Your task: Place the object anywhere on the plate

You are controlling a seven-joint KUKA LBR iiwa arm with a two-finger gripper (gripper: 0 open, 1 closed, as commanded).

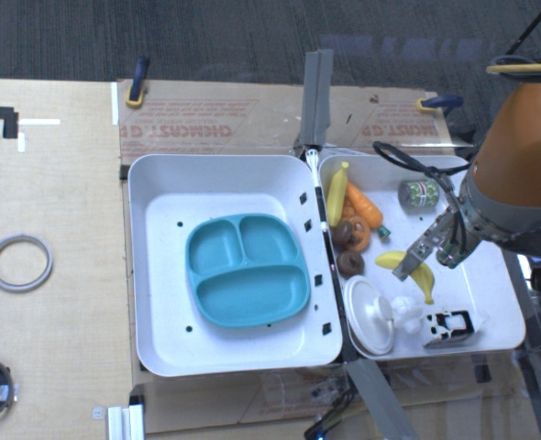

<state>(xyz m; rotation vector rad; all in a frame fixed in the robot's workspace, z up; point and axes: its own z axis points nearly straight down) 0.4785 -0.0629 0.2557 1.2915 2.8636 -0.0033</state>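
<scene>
**Jaws down on the banana in the right bin**

The gripper (408,270) is low in the right bin (491,333), its jaws narrow around the near end of the banana (415,271), which lies on the bin floor and curves away toward the arm. Carrot (366,207) and doughnuts (351,236) sit just left. The blue plate (248,269) waits in the left bin (151,273).

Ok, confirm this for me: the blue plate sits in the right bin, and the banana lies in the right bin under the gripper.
One thing is wrong. The camera view shows the blue plate in the left bin, not the right one. The rest stands: the banana lies in the right bin, under the gripper.
</scene>
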